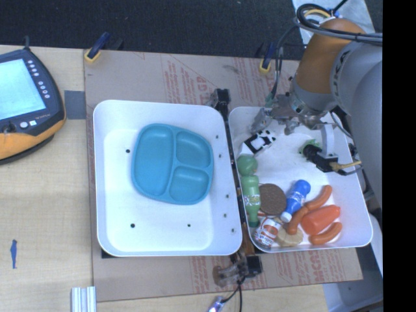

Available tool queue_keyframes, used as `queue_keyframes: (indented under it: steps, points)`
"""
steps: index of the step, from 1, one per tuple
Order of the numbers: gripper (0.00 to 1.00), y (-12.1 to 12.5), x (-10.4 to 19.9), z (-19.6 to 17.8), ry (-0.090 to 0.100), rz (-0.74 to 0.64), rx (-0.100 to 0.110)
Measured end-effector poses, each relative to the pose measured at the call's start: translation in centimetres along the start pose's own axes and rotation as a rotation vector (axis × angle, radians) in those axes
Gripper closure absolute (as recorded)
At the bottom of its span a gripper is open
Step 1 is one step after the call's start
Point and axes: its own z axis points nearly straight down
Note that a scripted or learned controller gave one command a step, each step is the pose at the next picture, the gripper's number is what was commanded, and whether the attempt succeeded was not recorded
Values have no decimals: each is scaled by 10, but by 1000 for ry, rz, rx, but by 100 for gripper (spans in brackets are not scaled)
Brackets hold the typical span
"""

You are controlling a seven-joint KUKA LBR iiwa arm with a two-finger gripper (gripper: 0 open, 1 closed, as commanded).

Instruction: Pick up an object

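Blue tray (pixel 172 164) in left bin (pixel 104 174)

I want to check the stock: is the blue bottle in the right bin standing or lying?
Lying. The blue bottle rests on its side on the bin floor, white cap toward the sausages.

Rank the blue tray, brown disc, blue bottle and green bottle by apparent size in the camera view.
1. Blue tray, largest by far.
2. Green bottle.
3. Brown disc and blue bottle look about alike; not ranked.
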Motion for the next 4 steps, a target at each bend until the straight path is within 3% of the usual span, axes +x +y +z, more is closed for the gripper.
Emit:
queue_keyframes:
  steps: [1,2,3,4]
  points:
    - [0,-9,9,24,8,0,28]
    - [100,-8,8,13,8,-2,30]
    - [0,-9,8,14,8,-2,30]
    - [100,-8,7,3,7,-3,31]
